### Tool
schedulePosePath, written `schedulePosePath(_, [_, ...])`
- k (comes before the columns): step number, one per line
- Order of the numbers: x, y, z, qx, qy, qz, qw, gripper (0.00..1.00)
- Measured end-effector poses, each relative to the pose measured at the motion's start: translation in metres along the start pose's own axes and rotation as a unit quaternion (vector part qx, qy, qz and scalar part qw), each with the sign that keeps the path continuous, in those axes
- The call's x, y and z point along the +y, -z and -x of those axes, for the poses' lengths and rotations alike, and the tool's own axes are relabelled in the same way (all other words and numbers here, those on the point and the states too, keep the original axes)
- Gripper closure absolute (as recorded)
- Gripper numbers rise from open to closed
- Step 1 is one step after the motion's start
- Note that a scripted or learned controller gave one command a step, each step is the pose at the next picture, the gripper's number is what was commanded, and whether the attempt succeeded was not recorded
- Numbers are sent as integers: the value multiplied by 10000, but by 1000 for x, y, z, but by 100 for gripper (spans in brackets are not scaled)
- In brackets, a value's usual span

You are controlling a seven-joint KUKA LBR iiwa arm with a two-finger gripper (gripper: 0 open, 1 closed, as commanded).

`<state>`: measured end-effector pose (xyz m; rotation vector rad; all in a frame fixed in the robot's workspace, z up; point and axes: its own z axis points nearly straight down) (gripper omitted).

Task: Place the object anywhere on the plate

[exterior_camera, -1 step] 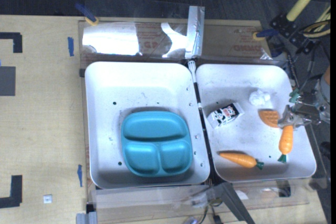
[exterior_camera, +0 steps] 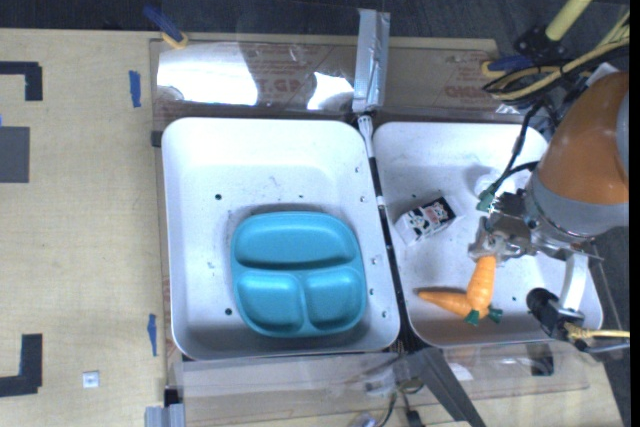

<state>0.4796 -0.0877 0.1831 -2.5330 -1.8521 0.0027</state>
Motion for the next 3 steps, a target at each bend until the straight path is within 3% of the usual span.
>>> schedulePosePath(1, [-15, 0, -89, 0, -701, 15, 9975, 100])
schedulePosePath(2, [-7, 1, -159, 0, -280, 14, 9996, 100])
schedulePosePath(3, [-6, 1, -158, -6, -289, 15, 9996, 0])
